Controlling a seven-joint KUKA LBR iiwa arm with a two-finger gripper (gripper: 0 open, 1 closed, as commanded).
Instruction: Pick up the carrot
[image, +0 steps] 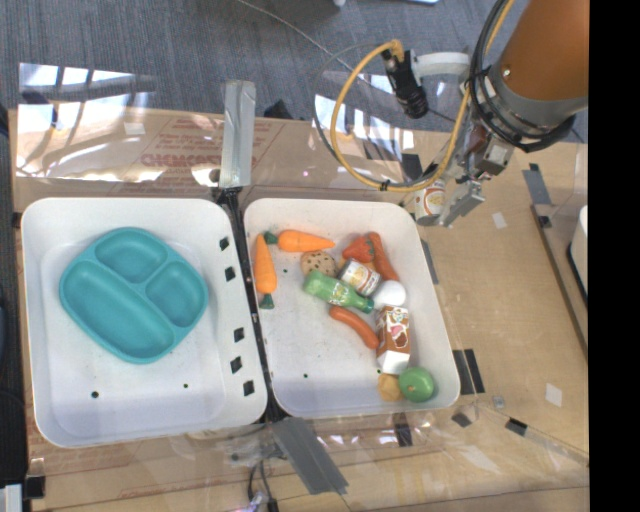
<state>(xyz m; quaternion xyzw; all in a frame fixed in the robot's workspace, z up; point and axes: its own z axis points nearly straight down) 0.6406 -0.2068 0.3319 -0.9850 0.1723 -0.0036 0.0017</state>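
Looking down at the counter, you have the claw poised above the far right corner of the right-hand shallow white plastic bin, outside its rim and clear of everything in it; whether the claw is wide or narrow you cannot tell from this angle. Nothing is in its grip, so by my reading you are at the approach step, before any descent.

Your target choices lie well to the claw's left and nearer the camera: one orange plastic carrot with a green top lies lengthwise just beside the bin's left wall, and a second, shorter orange carrot lies crosswise near the far wall. Both sit apart from the crowded cluster directly below and left of the claw, where a green bottle, a red sausage and a small juice carton press together.

The next move calls for carrying the claw leftward over one carrot, turning it across the carrot's width, then lowering. The wall beside the long carrot may crowd one finger.

Farther left still, a teal divided plate rests in the left-hand white bin. Brown cardboard under clear sheeting covers the counter, with grey carpet beyond.
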